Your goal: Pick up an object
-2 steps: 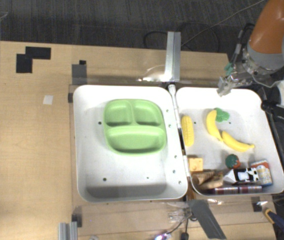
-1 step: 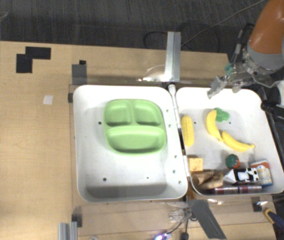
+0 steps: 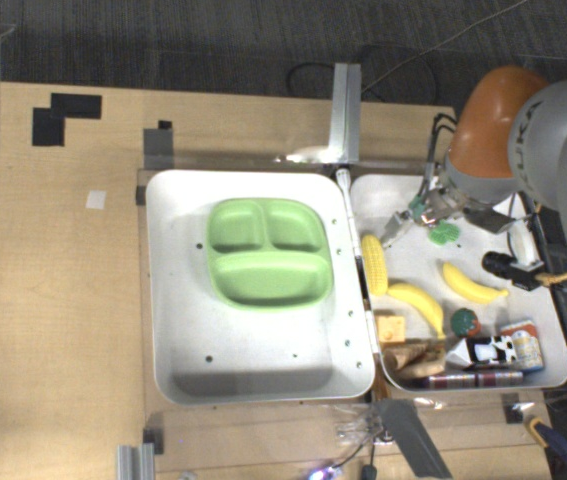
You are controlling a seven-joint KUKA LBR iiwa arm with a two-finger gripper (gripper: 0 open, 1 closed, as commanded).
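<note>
The right bin (image 3: 561,366) holds several toy foods. A yellow corn cob (image 3: 373,263) lies along its left wall, and one banana (image 3: 418,304) lies beside that cob. Further right is a second banana (image 3: 473,285). A small green toy (image 3: 446,234) sits near the bin's back. My gripper (image 3: 418,218) hangs over the back of this bin, just left of the green toy and above the corn cob's far end. Nothing shows as held in it.
A green divided plate (image 3: 266,250) lies in the left bin (image 3: 178,358). At the right bin's front lie a round green-and-red piece (image 3: 462,320), a tan block (image 3: 391,328), a brown item (image 3: 418,358), a cow-patterned carton (image 3: 495,349) and a dark bar (image 3: 483,376). A metal post (image 3: 346,113) stands behind the bins.
</note>
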